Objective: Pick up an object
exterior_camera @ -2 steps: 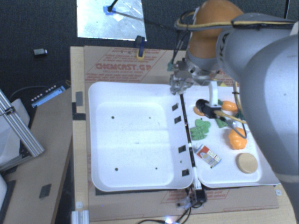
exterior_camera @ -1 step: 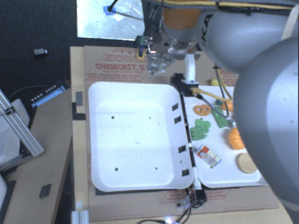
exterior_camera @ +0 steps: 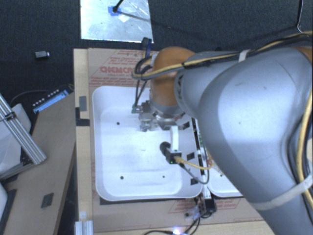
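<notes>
My gripper (exterior_camera: pixel 145 123) hangs low over the far middle of the left white bin (exterior_camera: pixel 110 182), pointing down at the bin floor. The orange band (exterior_camera: pixel 164 77) and the grey arm (exterior_camera: pixel 249 126) reach in from the right and cover the bin's right side. The bare part of the left bin's floor shows just a few small dark dots. Of the right bin (exterior_camera: pixel 224 189), a small strip at the near edge peeks out below the arm, and whatever lies in it is hidden.
Both bins rest on a cardboard sheet (exterior_camera: pixel 110 65) with red print. A shiny metal plate (exterior_camera: pixel 115 13) lies behind on the dark floor. An aluminium rail (exterior_camera: pixel 19 136) and a brown board (exterior_camera: pixel 44 180) stand to the left.
</notes>
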Available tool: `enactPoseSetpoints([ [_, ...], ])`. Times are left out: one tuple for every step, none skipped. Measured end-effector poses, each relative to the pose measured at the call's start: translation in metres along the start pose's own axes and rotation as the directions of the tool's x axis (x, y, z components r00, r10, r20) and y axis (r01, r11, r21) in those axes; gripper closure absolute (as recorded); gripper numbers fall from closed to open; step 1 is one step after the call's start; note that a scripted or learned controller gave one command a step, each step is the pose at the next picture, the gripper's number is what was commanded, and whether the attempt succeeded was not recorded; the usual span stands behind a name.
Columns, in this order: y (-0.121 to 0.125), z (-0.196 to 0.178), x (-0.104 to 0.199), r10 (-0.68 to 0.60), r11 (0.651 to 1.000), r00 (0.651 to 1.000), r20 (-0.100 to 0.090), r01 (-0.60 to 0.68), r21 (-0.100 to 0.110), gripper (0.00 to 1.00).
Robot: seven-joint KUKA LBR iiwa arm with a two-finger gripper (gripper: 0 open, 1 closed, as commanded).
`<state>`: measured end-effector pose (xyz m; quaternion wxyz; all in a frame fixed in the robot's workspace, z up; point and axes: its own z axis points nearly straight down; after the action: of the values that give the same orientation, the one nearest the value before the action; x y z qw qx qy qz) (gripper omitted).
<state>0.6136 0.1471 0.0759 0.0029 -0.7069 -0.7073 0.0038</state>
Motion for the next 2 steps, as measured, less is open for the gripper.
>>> enactPoseSetpoints([
  [0.026,-0.103,0.046,-0.007,1.000,1.000,-0.005,0.007,-0.020,1.00],
  [0.056,-0.124,0.067,-0.005,1.000,1.000,-0.004,0.005,-0.016,1.00],
])
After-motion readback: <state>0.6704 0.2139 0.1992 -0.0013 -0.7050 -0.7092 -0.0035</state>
